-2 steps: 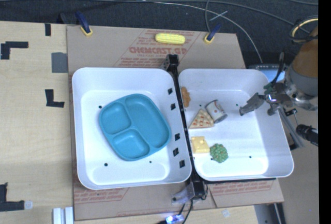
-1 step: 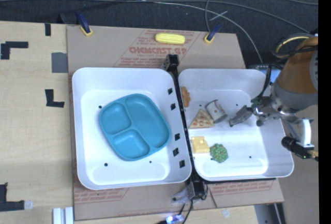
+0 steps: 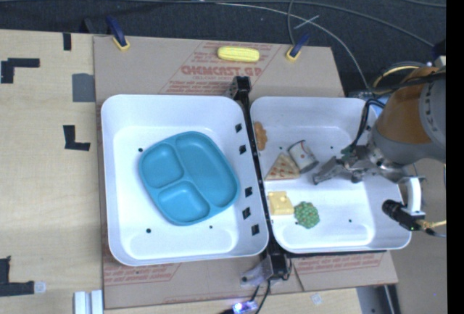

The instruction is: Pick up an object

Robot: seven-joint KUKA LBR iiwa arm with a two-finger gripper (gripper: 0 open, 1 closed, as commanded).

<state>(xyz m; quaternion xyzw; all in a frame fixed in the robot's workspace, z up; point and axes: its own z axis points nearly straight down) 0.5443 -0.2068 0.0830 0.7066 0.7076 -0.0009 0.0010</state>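
I see the claw (image 3: pixel 323 173) low in the right bin (image 3: pixel 362 236), finger gap unclear, can't tell; grey block (image 3: pixel 301 154) at its 10 o'clock.

The blue divided plate (image 3: pixel 189 178) looks smooth, glossy plastic, as do the white bins (image 3: pixel 116 160) around it. Beneath them, the cardboard sheet (image 3: pixel 152 66) is matt brown with red print.
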